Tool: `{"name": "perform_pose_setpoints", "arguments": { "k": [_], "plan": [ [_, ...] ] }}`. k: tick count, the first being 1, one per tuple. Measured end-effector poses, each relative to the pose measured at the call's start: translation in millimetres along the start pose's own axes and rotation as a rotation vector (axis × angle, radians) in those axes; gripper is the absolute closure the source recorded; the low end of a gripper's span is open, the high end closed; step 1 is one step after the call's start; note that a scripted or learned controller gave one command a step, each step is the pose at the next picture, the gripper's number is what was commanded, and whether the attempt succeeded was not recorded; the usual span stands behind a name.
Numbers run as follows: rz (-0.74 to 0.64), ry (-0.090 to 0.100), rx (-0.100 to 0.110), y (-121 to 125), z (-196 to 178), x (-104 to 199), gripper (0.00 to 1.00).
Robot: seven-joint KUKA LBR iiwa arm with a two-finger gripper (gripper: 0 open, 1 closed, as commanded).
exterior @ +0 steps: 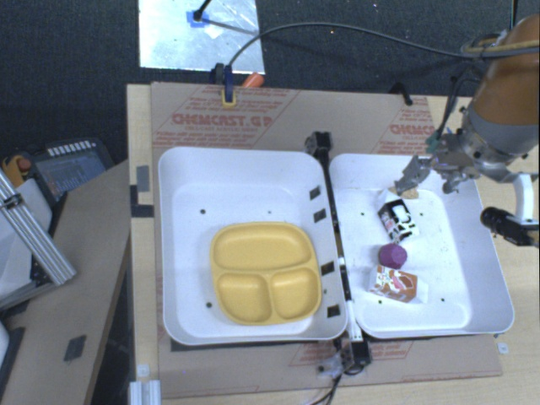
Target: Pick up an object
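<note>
Nearest item: a small flat orange-and-white printed packet (396,285) lay in the right-hand shallow white bin (472,310), well below the tool and nearest the camera.
Next item: a small round purple ball (392,255) sat just above the packet, touching or nearly touching it; it was below the tool.
Likely target: a small black-and-white printed carton (397,218) lay tilted on the bin floor, just below and slightly left of the tool.
Handling, judged: the carton looked light and fairly stiff, with smooth printed faces that might slip; a hold across its narrow sides seemed best. The ball would roll if nudged; the packet looked too flat to take easily.
Tool: the grey two-finger gripper (415,178) hung over the bin's upper part, above the carton.
Tool state: cannot be told; nothing was seen in it.
Left bin: a yellow plastic three-compartment plate (265,272) rested in the left-hand white bin (181,226), well left of the tool.
Farthest: a brown cardboard sheet (278,116) lay under both bins.
</note>
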State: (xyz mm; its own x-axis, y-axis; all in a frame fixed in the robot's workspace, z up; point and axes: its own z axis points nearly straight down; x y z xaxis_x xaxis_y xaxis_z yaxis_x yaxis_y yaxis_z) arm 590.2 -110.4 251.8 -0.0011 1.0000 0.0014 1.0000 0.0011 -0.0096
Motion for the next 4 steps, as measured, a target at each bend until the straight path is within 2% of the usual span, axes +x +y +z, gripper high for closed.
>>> {"name": "perform_pose_setpoints", "arguments": {
  "k": [1,3,4],
  "plan": [
    [-0.002,-0.002,-0.011,2,-6,0,0.0],
    [0.001,-0.001,-0.006,-7,98,-17,0.0],
    [0.0,0.0,-0.005,-6,160,-12,0.0]
  ]
}}
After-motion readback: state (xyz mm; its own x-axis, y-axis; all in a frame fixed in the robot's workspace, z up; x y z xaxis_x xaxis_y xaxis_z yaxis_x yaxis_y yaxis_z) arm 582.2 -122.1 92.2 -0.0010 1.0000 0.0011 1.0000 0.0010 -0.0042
